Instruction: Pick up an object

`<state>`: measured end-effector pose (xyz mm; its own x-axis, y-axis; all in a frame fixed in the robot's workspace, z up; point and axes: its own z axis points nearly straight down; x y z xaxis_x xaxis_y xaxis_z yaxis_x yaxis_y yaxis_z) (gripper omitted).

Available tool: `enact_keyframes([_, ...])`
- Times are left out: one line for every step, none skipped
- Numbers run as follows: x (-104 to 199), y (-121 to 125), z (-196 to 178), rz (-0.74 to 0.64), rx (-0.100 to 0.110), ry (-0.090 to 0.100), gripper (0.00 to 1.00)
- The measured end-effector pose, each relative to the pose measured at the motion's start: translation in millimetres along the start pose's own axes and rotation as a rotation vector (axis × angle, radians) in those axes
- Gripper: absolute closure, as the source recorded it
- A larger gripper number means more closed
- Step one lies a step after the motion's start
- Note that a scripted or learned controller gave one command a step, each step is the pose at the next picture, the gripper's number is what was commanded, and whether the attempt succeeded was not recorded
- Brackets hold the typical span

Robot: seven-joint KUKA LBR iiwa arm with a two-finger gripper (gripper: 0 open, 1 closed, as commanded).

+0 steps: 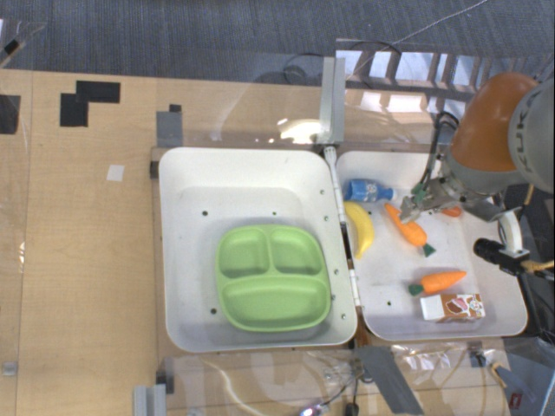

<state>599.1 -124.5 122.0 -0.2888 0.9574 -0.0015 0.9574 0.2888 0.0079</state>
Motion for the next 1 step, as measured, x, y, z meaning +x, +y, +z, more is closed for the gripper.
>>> enact_keyframes([-8.1, 38.7, 25.5, -0.118, -0.020, -0.009, 1.00])
